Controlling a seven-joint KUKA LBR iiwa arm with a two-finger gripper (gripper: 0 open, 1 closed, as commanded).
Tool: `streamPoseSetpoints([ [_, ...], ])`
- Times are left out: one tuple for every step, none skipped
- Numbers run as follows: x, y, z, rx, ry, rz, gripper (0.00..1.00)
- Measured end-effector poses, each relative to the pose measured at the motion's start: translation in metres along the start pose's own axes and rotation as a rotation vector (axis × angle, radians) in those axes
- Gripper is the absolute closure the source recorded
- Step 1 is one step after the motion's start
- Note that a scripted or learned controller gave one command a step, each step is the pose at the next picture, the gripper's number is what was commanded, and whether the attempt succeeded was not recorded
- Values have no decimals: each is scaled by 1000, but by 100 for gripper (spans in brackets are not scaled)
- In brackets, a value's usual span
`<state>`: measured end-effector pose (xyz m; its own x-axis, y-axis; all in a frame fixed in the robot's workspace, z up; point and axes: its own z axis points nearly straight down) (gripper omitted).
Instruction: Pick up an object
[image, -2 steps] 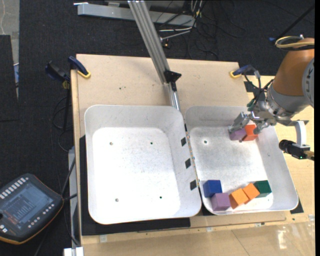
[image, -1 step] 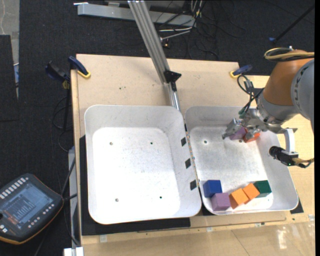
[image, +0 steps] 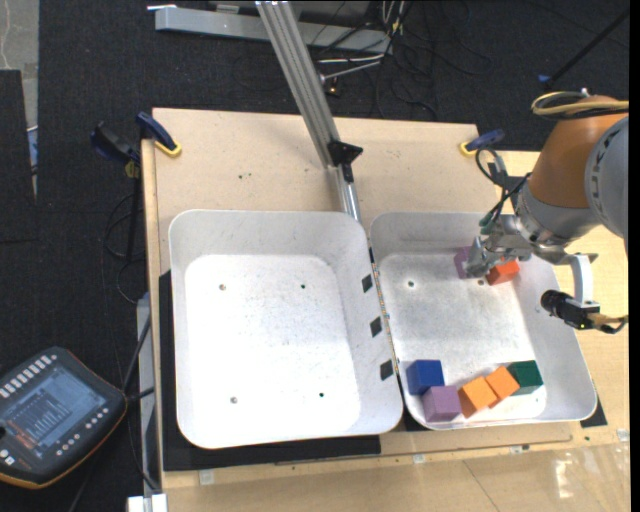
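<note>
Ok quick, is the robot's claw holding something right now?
Gripper: cannot be told. It is down in the right bin, right at a purple block and an orange block.

The grey arm reaches in from the right, orange-banded wrist bent down, pincer (image: 487, 268) lowered.

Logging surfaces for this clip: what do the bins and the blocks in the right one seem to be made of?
Bins: likely moulded plastic, matte white, with rounded corners and scuff specks. Blocks, e.g. blue and orange: solid-coloured matte cubes, foam or painted wood; the look leaves it open.
</note>
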<state>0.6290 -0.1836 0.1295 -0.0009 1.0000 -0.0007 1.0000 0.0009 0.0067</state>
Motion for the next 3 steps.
streamPoseSetpoints([
  [-8, 3, -47, 0, -2, 1, 100],
  [-13, 0, -108, -2, -3, 2, 100],
  [-13, 2, -156, -1, -2, -2, 100],
])
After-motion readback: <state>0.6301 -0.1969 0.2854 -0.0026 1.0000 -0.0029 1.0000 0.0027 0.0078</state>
